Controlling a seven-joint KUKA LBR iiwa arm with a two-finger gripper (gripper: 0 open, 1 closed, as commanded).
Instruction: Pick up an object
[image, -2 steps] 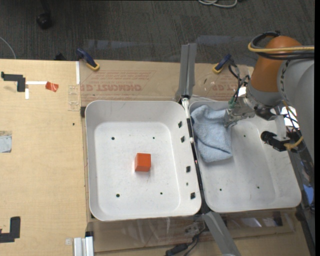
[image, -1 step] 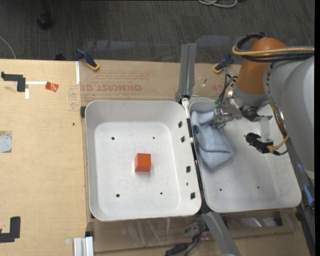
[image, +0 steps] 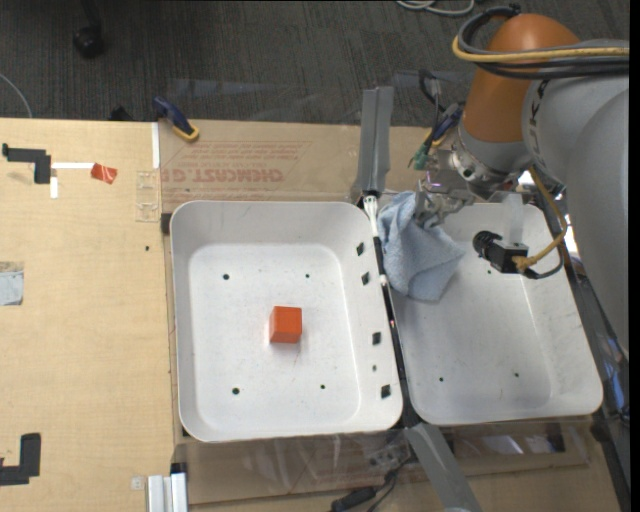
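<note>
Blue cloth (image: 418, 255) hanging from clamped tool (image: 436, 208) | orange cube (image: 286, 325) left bin (image: 200, 300)

A robotics lab: a grey arm (image: 560, 110) over two white bins (image: 185, 300) on a cardboard-topped bench (image: 70, 300), cables (image: 440, 8) on carpet beyond.

Soft blue cloth (image: 415, 255) drapes over smooth white plastic bins (image: 270, 425).

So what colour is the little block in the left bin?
Orange-red. The block shows best in the camera view, on the white bin floor.
</note>
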